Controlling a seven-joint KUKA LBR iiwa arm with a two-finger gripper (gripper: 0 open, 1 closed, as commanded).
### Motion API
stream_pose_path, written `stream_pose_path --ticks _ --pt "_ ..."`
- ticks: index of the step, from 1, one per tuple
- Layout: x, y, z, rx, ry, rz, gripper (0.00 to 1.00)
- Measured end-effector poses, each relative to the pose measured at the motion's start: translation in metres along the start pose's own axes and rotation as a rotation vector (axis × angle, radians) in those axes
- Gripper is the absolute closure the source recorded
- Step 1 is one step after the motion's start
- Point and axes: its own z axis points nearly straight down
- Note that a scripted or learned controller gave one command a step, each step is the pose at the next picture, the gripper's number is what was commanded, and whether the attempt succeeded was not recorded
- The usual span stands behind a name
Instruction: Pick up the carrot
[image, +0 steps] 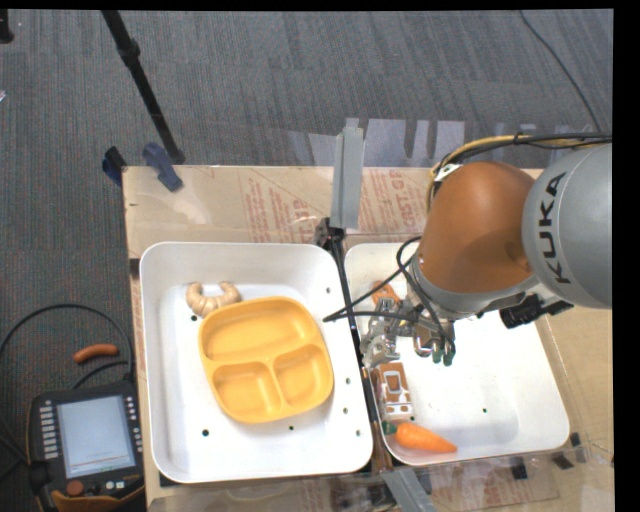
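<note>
Tray (265, 358) noted in left bin (160, 300). Carrot (426, 438) found at right bin's (520, 400) near edge, long axis left-right, just below and toward the camera from gripper (408, 340). Grip state cannot be told; nothing is seen held.

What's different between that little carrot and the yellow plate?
The carrot is orange, small and tapered; the yellow plate is far larger, flat, with three compartments. The carrot lies in the right bin near its front edge; the plate sits in the left bin. Both rest untouched.
</note>
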Motion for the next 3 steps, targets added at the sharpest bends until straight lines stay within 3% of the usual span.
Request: stream_pose_path --ticks 1,2,3 --pt "-0.014 -0.054 0.0 0.0 -0.004 -0.322 1.0" --pt "-0.026 -0.074 -0.001 -0.002 -0.005 -0.869 1.0" --pt "-0.024 -0.071 0.0 -0.002 0.003 -0.402 1.0"
